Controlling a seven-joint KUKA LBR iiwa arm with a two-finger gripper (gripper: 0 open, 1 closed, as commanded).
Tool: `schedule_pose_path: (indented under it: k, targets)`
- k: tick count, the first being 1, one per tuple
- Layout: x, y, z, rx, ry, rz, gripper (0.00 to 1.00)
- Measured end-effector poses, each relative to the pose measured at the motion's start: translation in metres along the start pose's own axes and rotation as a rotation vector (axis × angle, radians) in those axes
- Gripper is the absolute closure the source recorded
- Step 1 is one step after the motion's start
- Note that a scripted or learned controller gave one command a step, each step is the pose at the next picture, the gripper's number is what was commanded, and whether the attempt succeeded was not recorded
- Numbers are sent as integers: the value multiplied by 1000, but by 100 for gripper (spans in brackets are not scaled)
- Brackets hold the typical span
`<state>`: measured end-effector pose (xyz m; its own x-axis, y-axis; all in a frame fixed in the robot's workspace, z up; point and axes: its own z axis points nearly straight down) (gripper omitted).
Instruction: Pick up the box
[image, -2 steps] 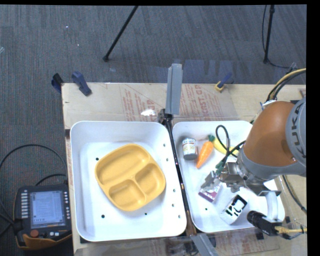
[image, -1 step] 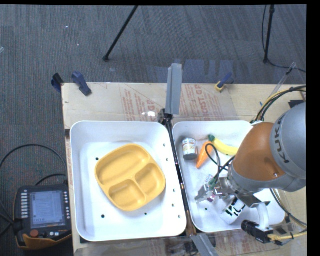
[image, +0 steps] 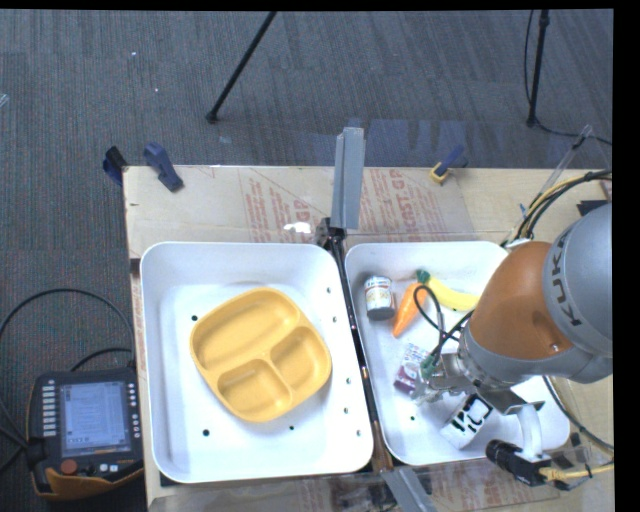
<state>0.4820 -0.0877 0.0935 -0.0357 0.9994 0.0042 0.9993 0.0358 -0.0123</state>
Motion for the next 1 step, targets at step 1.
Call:
schedule_pose_path:
  k: [1]
  targets:
    - [0,0,0,0,0,0,0]
